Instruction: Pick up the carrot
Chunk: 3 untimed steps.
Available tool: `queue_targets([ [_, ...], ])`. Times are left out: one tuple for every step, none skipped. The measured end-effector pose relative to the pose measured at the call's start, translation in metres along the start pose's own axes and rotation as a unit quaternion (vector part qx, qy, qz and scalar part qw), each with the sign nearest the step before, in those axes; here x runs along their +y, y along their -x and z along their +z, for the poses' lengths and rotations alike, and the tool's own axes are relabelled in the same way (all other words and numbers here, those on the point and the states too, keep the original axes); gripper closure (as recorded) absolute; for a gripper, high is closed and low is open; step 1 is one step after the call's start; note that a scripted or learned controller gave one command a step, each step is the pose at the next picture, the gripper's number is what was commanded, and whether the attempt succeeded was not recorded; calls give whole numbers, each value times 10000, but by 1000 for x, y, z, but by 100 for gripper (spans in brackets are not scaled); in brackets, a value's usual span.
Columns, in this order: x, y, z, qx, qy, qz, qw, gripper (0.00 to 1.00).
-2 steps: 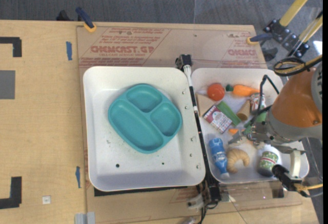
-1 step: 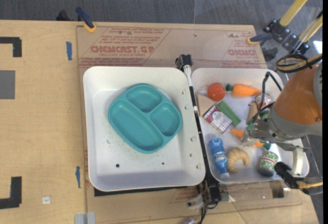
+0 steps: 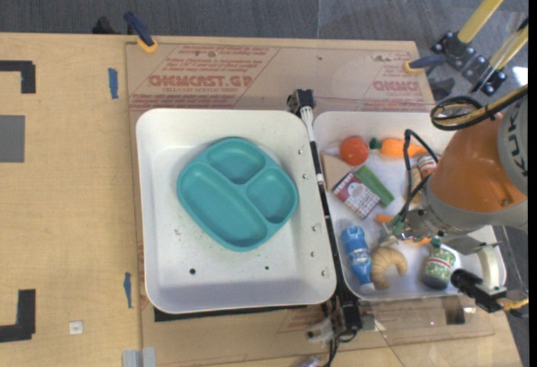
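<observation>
Cardboard sheet (image 3: pixel 277 71), at 12 o'clock above the left bin: I read red print, roughly "CHEMCAST GP", in big letters; the smaller lines under it are too blurred for me.
Same sheet, toward 1 o'clock above the right bin: I see a second red block with the same look, but I cannot read it.
Small packet (image 3: pixel 358 195) in the right bin: it carries printing, too small for me to make out.

The grey arm with its orange band (image 3: pixel 474 168) reaches in from the right over the shallow white right-hand bin (image 3: pixel 331 126), wrist pointing down inside it.
</observation>
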<state>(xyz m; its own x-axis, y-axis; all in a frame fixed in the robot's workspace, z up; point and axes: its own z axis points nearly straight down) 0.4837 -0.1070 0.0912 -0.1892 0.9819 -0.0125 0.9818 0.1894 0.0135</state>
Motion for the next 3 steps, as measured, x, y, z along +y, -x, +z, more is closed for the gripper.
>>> queue_targets([
  [2,0,-10,-15,29,0,10000,100],
  [4,0,-20,-26,51,2,10000,100],
  [1,-6,0,47,-30,55,10000,100],
])
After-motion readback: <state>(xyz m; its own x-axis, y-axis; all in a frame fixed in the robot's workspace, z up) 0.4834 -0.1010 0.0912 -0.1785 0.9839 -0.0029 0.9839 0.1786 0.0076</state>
